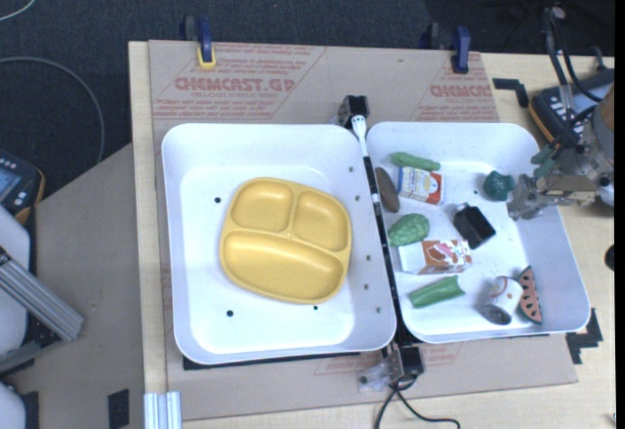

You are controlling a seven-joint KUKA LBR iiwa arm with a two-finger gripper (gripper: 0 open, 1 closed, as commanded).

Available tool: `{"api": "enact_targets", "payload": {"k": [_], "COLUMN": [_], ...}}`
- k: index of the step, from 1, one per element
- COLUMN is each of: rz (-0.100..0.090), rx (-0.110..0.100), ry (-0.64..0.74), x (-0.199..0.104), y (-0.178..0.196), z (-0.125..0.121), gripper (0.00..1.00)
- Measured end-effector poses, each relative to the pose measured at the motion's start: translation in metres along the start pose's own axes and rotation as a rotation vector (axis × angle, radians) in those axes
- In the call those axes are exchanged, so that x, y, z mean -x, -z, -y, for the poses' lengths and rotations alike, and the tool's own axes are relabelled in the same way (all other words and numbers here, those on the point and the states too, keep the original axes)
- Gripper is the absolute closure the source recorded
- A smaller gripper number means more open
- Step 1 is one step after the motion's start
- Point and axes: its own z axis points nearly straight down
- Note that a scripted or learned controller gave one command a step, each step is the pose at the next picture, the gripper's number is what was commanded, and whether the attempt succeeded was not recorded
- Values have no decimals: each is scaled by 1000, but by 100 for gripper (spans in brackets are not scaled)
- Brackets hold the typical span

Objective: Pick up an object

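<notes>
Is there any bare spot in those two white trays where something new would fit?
Left tray: bare white strips on every side of the yellow plate, widest at the near edge. Right tray: crowded through the middle, from the green pod to the melon slice; bare floor lies along its right wall.

A yellow divided plate (286,238) is seen in a white bin (186,222). Green vegetables (436,291), a black block (474,224) and a red-and-white packet (421,185) are seen alongside.
</notes>
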Motion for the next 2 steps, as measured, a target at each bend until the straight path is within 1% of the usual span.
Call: {"api": "enact_targets", "payload": {"k": [1,2], "rz": [-5,-6], "rx": [-8,-9], "ry": [3,7], "x": [-39,-116], "y": [1,3], "z": [1,1], "gripper": [100,100]}}
